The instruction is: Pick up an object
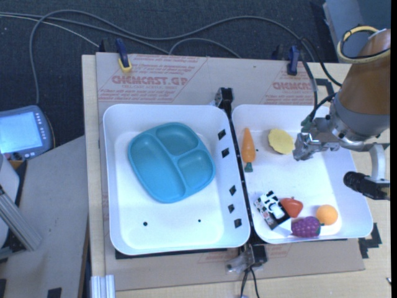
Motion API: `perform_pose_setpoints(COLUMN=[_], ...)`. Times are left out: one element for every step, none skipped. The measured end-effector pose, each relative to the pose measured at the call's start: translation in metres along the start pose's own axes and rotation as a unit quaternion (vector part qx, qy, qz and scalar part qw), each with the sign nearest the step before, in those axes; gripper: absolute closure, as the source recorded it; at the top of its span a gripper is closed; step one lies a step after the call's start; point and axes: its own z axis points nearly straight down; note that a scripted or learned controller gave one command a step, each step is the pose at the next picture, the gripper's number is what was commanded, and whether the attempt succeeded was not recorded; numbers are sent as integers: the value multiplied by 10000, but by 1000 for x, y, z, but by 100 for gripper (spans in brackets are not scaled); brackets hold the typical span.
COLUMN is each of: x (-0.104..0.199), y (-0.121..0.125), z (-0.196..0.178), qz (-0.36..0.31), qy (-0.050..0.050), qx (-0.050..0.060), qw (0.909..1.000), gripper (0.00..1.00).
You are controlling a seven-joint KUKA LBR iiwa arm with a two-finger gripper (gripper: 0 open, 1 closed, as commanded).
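From above, the gripper hangs in the right bin, just right of the yellow toy; whether its fingers are spread or pressed together I cannot tell. A carrot lies left of that toy. The left bin holds a blue divided plate.

L bin: blue tray | R bin: carrot, yellow piece | gripper beside yellow piece
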Motion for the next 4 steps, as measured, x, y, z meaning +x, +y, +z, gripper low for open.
perform_pose_setpoints(x=[49, 95, 141, 182], y=[17, 27, 49, 63], z=[-10, -4, -12, -7], qz=[-23, -21, -20, -14], qy=[9, 10, 12, 8], qx=[2, 12, 2, 8], qw=[10000, 10000, 10000, 10000], gripper=[100, 100, 100, 100])
